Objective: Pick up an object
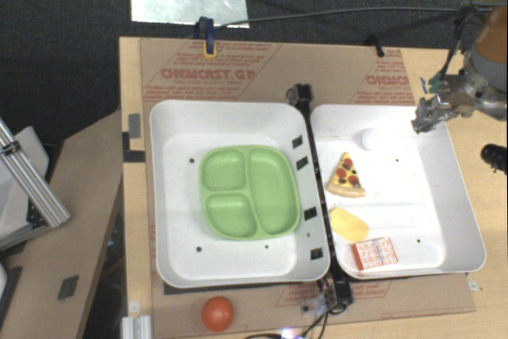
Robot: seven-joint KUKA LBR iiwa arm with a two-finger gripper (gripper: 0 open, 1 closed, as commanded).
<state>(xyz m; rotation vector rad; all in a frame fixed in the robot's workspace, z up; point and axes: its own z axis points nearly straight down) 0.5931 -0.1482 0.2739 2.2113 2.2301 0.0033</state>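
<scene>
Gripper (423,117) parked at the far right rim of the right bin (444,194), nothing taken yet.

We see it hanging from the arm (488,67) over the bin's back corner; we cannot tell how it stands, the tip being small and blurred. The candidates lie well to its left and nearer the camera: pizza slice (346,176) closest, yellow piece (349,224) just past it, red packet (375,253) by the front wall. They sit loose and apart, probably so each can be taken alone. Further left, the green tray (249,192) lies in the left bin (175,139).
</scene>
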